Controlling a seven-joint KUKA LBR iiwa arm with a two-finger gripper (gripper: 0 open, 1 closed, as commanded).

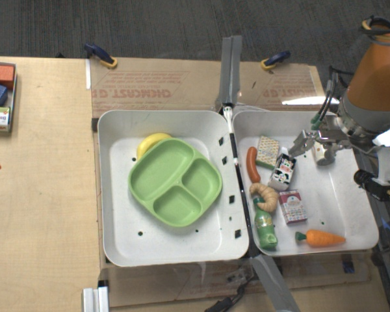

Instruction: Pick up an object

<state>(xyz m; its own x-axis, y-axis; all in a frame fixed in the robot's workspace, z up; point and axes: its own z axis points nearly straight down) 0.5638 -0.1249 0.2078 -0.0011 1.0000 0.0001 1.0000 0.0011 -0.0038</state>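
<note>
The arm [376, 70] leans in from the right, its orange band high over the far right corner of the right bin [357, 203]. Its gripper [310, 143] hangs low over the far part of that bin, just right of a small black-and-white carton [283, 170]. The fingers stand apart with nothing between them, one tip pointing left toward the carton.

The things to pick from lie in the right bin. A red sausage [253, 164] lies along the left wall, with a speckled beige packet [268, 151] just beside it on the far side. Nearer, a croissant [265, 196] touches the top of a green bottle [266, 230] (the bottle lies along the left wall, pointing toward the near rim). A small pink box [292, 207] sits in the middle, and an orange carrot [320, 238] lies near the near rim.

The left bin [117, 194] holds a green divided plate [175, 182] with a yellow thing [152, 142] half hidden under its far left edge.

On the bench [39, 194] far to the left sits a box of red and blue blocks [0, 96].
</note>
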